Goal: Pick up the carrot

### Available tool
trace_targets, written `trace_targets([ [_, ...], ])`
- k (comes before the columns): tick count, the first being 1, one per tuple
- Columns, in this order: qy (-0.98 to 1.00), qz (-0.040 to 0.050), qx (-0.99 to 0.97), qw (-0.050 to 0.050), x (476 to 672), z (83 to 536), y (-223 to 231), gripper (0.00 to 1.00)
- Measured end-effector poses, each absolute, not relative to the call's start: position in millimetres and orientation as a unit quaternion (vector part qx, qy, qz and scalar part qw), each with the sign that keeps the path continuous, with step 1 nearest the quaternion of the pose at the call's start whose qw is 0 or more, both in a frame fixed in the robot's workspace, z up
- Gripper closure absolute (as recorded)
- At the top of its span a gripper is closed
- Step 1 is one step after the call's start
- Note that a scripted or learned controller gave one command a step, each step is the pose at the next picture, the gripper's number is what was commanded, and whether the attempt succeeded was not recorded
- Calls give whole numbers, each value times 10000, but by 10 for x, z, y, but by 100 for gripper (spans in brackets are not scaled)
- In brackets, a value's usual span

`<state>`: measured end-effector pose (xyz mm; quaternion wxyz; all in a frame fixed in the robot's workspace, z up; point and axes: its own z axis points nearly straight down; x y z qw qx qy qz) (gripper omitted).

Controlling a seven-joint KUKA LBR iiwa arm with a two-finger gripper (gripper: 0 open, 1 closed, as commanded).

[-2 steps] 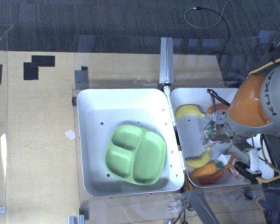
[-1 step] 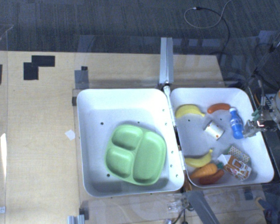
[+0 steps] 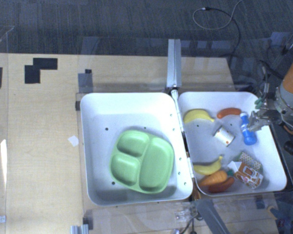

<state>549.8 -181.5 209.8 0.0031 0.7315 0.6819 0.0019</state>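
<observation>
The carrot (image 3: 212,178) is orange with a green tip. It lies at the front of the right bin (image 3: 277,164), on top of a dark red item (image 3: 223,186). My gripper (image 3: 259,116) hangs over the right bin's far right side, well behind and to the right of the carrot. It is just above a blue bottle (image 3: 247,131), and I cannot make out whether it touches the bottle.
The right bin also holds a yellow banana (image 3: 208,166) just behind the carrot, another yellow fruit (image 3: 198,116), a red-orange sausage shape (image 3: 229,112), a small white can (image 3: 224,135) and a patterned packet (image 3: 248,172). A green divided plate (image 3: 142,161) lies in the left bin (image 3: 96,120).
</observation>
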Motion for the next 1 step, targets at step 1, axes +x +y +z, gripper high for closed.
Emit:
trace_targets([
  [1,5575,5,8301,1,5738,1657,-1138,100],
])
